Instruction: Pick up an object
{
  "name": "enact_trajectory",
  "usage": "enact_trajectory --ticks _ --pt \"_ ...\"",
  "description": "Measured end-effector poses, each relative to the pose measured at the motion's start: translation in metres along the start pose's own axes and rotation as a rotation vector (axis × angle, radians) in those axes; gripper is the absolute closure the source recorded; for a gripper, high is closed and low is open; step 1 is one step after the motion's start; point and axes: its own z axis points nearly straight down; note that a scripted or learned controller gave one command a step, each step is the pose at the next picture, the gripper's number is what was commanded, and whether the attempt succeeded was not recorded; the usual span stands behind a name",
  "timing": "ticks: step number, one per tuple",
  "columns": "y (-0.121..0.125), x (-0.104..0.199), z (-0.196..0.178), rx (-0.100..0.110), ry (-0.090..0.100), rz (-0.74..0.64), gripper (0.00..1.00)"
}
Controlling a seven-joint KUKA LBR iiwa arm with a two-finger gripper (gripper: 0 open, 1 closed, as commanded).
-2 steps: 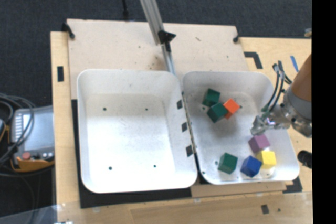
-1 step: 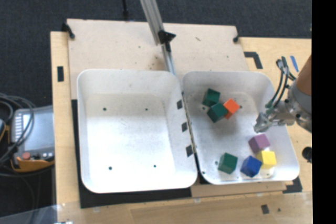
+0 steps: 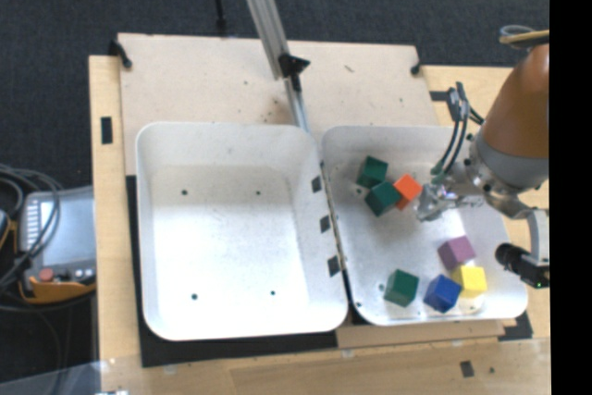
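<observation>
Fingertips too blurred to call, apart or together; gripper (image 3: 428,204) hangs just right of orange cube (image 3: 407,190), mid right bin (image 3: 388,130). It should straddle that cube, clear of 2 green cubes (image 3: 382,197) alongside.

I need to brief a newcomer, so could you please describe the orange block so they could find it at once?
Look in the right bin. Near its upper middle sits a cluster of three blocks beside the gripper. The orange block is the only orange one, touching two dark green blocks on its left.
</observation>
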Motion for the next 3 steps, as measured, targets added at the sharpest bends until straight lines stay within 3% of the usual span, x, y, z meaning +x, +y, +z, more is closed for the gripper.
enact_trajectory --ticks 3 --pt "0.039 0.142 0.01 0.001 0.001 0.0 1.0"
